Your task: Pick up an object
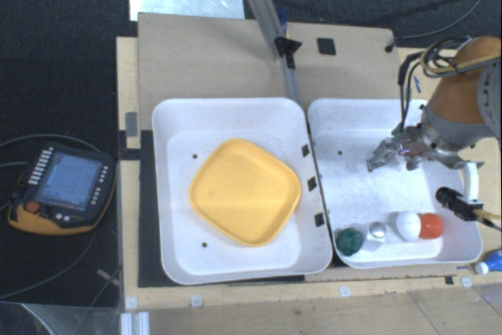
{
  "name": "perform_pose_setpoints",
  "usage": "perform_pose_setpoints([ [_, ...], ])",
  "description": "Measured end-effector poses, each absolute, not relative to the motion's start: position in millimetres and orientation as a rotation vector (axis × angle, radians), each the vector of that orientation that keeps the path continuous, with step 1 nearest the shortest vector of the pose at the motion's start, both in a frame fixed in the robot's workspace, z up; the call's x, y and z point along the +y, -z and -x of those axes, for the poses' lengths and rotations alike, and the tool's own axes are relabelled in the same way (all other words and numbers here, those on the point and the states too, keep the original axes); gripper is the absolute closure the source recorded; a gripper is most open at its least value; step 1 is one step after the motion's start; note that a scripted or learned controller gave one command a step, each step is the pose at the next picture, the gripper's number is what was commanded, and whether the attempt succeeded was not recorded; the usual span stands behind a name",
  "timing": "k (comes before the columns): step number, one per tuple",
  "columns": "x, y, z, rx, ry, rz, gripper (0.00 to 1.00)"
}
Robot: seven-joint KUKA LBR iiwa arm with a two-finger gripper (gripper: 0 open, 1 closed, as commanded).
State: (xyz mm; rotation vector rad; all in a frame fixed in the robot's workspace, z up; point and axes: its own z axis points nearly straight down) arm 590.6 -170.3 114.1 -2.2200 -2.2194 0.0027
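The pincer [382, 158] hangs over the upper middle of the right bin [345, 115], its grey fingers pointing toward the frame's left and slightly down. They read as a small spread fork with nothing between them, though at this size the gap is faint — this is a judgement, not a clear sighting.

The things that could be picked sit in a row along the right bin's lower edge, near the bottom right of the frame: a dark green ball [349, 240], a small silvery piece [377, 231], a white ball [408, 225] and an orange-red ball [431, 226]. The white and orange-red balls touch, or nearly so; the silvery piece lies just beside the green ball. From the pincer, this row lies toward the lower edge of the frame, with the silvery piece most nearly straight below it and the green ball a little to the left. The round ones have no long axis to line up with.

The left bin [169, 121] holds a yellow square plate [245, 202], lying flat, well apart from the pincer.

The arm's wrist is cut off at the frame's right edge, and a black fitting [459, 202] on it stands just above the orange-red ball. What the silvery piece is cannot be made out.
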Motion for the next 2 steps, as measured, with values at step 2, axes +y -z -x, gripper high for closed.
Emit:
perform_pose_setpoints([
  [2, -171.5, -172.7, -600.3, -2.225, 0.004, 2.223, 1.00],
])
